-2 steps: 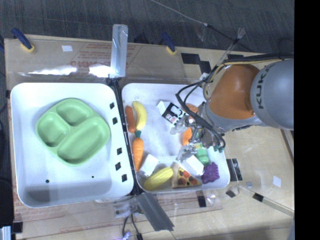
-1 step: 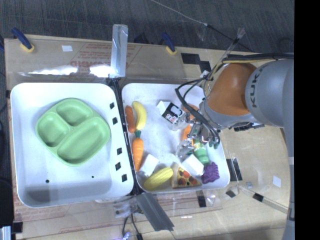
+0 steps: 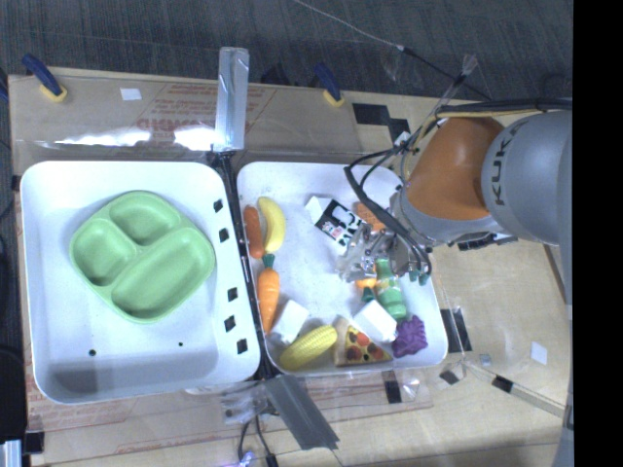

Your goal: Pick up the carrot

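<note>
Carrot (image 3: 268,298) lies lengthwise along right bin's (image 3: 321,178) left wall, green top up, w/ banana (image 3: 273,224) above, corn (image 3: 309,346) below. Gripper (image 3: 373,261) sits over mid-bin clutter; can't tell finger state.

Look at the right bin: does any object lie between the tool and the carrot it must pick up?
Nothing visible does. The carrot lies along the right bin's left wall, below the banana. The tool hangs over the toy clutter on the bin's right side, and bare white floor separates the two.

Robot lab: clamped white bins (image 3: 39,290), toy food, taped bench (image 3: 506,358).
</note>
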`<move>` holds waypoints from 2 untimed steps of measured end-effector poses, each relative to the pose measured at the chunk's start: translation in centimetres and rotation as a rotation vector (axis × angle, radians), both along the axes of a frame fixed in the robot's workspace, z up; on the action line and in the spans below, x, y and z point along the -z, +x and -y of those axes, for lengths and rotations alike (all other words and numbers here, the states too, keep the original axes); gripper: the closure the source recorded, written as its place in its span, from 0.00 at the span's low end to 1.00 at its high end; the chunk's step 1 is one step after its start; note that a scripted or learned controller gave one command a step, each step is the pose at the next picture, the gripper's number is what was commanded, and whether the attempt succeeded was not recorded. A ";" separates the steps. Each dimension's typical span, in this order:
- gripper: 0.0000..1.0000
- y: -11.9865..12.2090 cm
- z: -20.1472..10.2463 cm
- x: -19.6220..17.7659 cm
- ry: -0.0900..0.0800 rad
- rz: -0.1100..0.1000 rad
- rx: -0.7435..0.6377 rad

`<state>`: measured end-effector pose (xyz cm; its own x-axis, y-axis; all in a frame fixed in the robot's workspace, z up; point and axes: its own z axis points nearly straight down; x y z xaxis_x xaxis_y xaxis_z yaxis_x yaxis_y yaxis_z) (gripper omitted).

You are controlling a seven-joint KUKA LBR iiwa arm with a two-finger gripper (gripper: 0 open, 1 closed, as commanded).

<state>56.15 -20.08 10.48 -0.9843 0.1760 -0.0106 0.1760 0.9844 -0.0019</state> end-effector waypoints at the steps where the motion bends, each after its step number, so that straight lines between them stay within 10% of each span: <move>1: 0.00 0.0 -0.1 0.0 0.000 -0.001 -0.001; 2: 1.00 0.2 -0.2 -1.1 -0.002 0.005 -0.008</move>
